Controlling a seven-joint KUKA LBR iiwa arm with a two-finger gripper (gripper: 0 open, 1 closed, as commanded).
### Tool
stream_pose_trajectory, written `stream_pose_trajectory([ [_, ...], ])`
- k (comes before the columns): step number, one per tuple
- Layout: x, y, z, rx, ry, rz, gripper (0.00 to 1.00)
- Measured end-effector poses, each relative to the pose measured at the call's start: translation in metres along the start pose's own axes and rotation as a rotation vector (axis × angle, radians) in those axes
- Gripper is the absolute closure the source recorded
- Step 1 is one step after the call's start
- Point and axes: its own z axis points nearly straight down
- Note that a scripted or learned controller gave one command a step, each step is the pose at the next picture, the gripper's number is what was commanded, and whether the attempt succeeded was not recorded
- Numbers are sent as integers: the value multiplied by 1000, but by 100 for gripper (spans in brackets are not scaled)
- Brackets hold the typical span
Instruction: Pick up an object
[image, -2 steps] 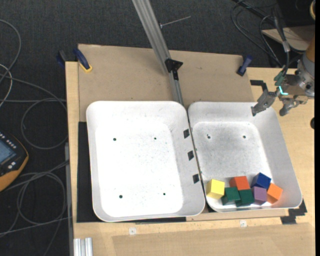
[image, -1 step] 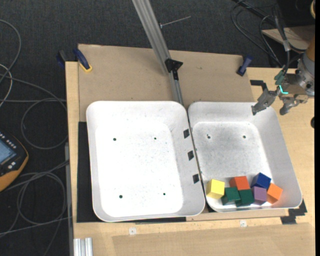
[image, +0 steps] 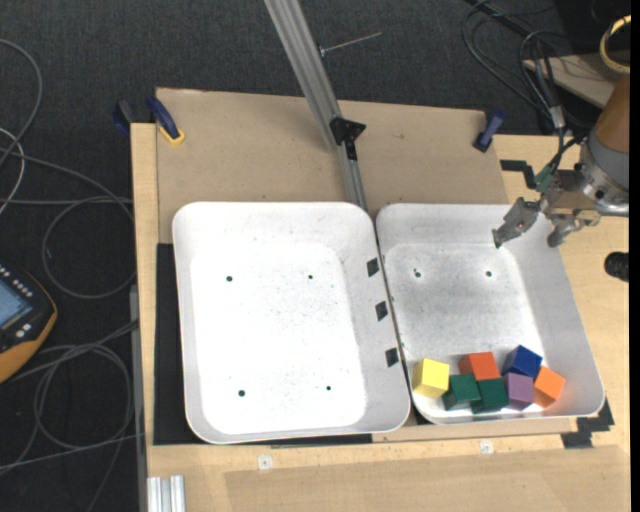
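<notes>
**Q:** What are the fingers doing?

**A:** The gripper (image: 533, 226) has its two fingers (image: 508, 224) spread apart, with nothing between them. One finger points down and to the left over the upper right corner of the right bin (image: 575, 300); the other sits just to its right, past the bin's rim. The gripper hangs above the bin floor, well apart from the blocks.

**Q:** Where are the things it could pick up?

**A:** They are clustered at the near edge of the right bin, toward its lower right corner. From left to right: a yellow block (image: 433, 376), a green block (image: 464, 389) touching a second green block (image: 489, 396), a red-orange block (image: 481, 365) just behind those, a purple block (image: 520, 388), a blue block (image: 524, 360) behind it, and an orange block (image: 549, 383) at the far right. They sit packed together, most of them touching.

**Q:** What surrounds that?

**A:** The left bin (image: 190, 300) lies beside the right one, their edges touching. Both rest on a wooden bench (image: 250, 150), with a blue clamp (image: 489, 129) at its far right corner. A metal pole (image: 315, 85) slants up from between the bins. Cables trail across the dark floor on the left.
</notes>
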Motion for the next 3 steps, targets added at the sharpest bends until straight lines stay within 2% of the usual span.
stream_pose_trajectory([
  [1,3,3,63,2,1,-1,0],
  [2,2,4,106,0,0,-1,0],
  [3,2,6,91,-9,-1,-1,100],
])
